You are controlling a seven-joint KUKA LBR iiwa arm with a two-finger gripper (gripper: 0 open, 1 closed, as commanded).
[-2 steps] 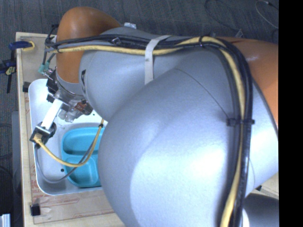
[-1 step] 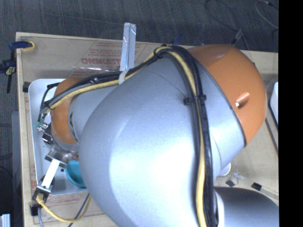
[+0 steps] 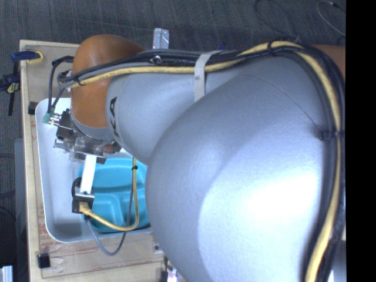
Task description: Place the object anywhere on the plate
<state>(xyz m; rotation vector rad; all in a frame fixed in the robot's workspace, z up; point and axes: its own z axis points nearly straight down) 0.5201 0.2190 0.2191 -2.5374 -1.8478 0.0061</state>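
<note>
The grey arm (image 3: 247, 175) takes up most of the frame, coming in from the right edge and lower right and narrowing toward the upper left. There its orange band (image 3: 97, 81) sits above the upper end of the white bin (image 3: 59, 222). A yellow cable (image 3: 147, 69) and some black ones run along the arm's top side, held down by a pale strap (image 3: 200, 78)

Just below the band, at mid left, the claw (image 3: 71, 143) hangs over the bin's upper half. It shows as a cluster of metal parts seen from above, and I cannot tell whether it is spread or pressed together

The teal plate (image 3: 108, 184) lies in the bin's lower half, at the lower left of the frame, just below and to the right of the claw. It has raised ridges on its surface, and the arm covers its right part. A bare white strip of the bin shows along the plate's left and lower sides. The arm hides the rest of the bin, so I cannot tell where the object lies

The bin stands on a pale wooden desk (image 3: 82, 254), whose edge shows down the left side and along the bottom left. A blue clamp (image 3: 23, 56) grips the desk's upper left corner, and a black clamp (image 3: 42, 260) sits at its lower left. A small metal bracket (image 3: 160, 38) stands at the desk's top edge. Dark floor (image 3: 176, 10) fills the top of the frame and the far left, with thin cables (image 3: 326, 7) lying on it at the upper right
</note>
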